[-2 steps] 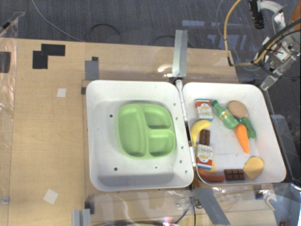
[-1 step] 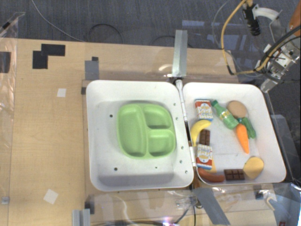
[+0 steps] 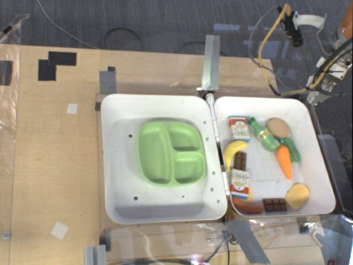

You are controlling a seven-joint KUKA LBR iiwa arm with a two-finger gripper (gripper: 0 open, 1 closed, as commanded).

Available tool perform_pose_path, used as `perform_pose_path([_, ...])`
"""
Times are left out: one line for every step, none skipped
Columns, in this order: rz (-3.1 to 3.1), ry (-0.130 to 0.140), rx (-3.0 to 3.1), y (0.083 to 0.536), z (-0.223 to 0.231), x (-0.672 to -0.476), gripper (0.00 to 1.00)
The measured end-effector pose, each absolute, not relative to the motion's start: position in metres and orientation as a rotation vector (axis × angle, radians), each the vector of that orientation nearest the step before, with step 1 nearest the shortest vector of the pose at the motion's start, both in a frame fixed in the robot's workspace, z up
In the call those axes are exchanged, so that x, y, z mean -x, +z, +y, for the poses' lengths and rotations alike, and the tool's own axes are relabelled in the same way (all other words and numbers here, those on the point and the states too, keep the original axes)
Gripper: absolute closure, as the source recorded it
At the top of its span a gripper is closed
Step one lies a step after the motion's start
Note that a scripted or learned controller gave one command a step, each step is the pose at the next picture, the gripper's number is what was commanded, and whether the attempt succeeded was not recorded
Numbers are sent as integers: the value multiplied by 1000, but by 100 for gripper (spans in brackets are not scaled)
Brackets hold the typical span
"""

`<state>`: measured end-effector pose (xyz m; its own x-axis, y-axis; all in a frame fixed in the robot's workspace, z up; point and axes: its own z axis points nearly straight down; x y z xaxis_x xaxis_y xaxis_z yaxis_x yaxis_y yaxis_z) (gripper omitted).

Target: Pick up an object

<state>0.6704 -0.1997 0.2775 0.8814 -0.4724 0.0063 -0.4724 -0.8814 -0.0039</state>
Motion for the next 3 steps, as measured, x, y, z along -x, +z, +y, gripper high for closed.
perform_pose_path([583,-11,3086,297,-203,-670,100])
perform_pose_path([569,-20,3086,310,-199,-673,100])
perform_pose_path([555,-28,3087,323,-194,-675,100])
